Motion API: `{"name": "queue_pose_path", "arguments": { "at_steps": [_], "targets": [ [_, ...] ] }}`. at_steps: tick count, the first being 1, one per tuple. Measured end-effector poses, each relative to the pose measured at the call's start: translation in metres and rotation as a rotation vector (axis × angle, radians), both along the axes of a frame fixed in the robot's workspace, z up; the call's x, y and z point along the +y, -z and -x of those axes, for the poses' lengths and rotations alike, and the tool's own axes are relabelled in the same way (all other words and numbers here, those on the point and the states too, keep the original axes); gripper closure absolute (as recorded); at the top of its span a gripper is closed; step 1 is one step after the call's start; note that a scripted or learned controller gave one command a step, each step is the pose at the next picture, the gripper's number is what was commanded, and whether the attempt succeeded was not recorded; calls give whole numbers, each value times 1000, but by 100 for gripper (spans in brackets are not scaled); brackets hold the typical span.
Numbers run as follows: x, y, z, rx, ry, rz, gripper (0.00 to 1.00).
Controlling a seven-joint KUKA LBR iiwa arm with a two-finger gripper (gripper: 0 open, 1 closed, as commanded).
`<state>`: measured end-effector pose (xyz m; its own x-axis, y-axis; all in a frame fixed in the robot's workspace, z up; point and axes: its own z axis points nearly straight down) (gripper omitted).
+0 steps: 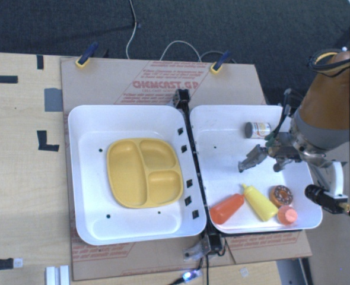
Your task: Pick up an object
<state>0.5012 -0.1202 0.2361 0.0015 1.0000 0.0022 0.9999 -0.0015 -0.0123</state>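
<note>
Nearest in the right bin (222, 229) lie an orange bottle (227, 208), a yellow mustard bottle (259, 202) and a donut (280, 195), all unlifted. Just beyond, the hand (264, 157) hovers spread, grasping nothing; a small jar (258, 129) lies farthest. The pick seems barely begun.

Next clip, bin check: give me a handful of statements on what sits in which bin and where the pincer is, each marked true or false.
1. The yellow divided plate lies in the left bin. True.
2. The yellow mustard bottle lies in the left bin. False: it lies in the right bin, beside the orange bottle.
3. The pincer is over the right bin. True.
4. The pincer holds the small jar. False: the jar lies apart, near the bin's far wall.
5. The doughnut sits on the plate. False: it is in the right bin.
</note>
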Motion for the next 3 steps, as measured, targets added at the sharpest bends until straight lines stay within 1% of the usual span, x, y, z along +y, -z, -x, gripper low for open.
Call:
{"name": "queue_pose_path", "arguments": {
  "at_steps": [1, 2, 3],
  "targets": [
    [0, -5, -2, -10, -3, 2, 0],
    [4, 57, 4, -4, -2, 1, 0],
    [4, 101, 8, -5, -2, 1, 0]
  ]
}}
